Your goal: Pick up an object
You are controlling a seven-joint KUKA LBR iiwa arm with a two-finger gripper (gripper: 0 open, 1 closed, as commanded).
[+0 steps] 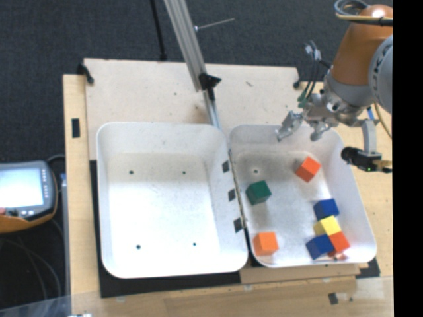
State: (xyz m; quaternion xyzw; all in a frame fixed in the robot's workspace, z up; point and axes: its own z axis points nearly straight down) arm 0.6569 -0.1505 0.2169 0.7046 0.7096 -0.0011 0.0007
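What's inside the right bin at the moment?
The right bin holds a green block, two orange blocks, and a touching cluster of blue, yellow and orange-red blocks; anything beneath the cluster is covered.

A light wooden worktop (76, 177) was seen across the middle of the frame, laid over dark carpet (66, 18). A pale board (145, 91) lay on its upper part. A slanted aluminium rail (182, 28) ran from the top centre down to a black clamp (209, 82). At the left edge, a small grey-screened device (23, 193) was placed on an orange base.
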